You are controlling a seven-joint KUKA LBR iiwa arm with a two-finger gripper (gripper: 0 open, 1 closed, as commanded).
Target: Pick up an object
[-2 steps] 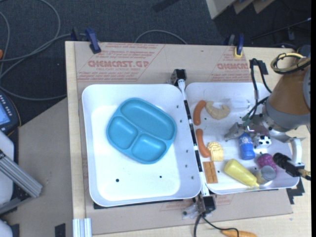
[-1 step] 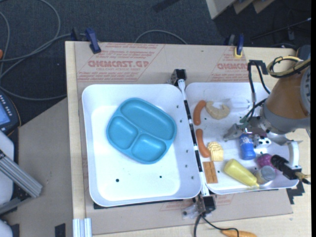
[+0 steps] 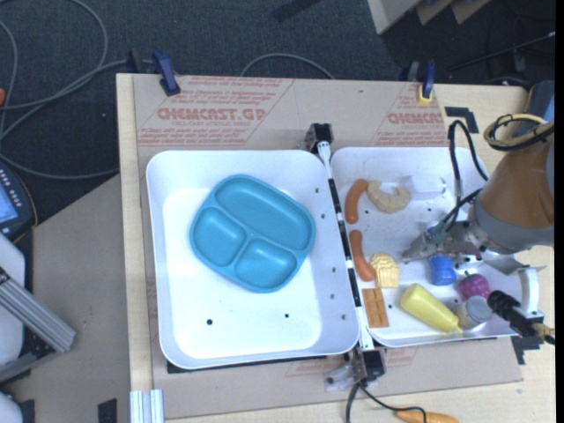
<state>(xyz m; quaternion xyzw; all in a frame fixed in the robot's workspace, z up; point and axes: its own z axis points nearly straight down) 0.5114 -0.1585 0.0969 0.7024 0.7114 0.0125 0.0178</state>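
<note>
The right bin (image 3: 414, 161) holds several small items. Two orange sausages (image 3: 354, 198) (image 3: 359, 255) lie along its left wall. A beige bread piece (image 3: 388, 196) sits near the back. At the front are a yellow corn piece (image 3: 383, 270), an orange cracker (image 3: 375, 307) and a yellow bottle-shaped toy (image 3: 429, 307). A blue block (image 3: 441, 269), a magenta ball (image 3: 474, 285) and a grey piece (image 3: 477, 307) lie front right. My gripper (image 3: 430, 241) hangs low over the bin's middle, just above the blue block. Nothing is visibly held.
The left bin (image 3: 176, 307) carries a blue divided plate (image 3: 253, 232). A black clamp (image 3: 319, 135) sits at the back between the bins. Clips and cables run along the bench's back edge. The arm's orange band (image 3: 524, 188) covers the right bin's right side.
</note>
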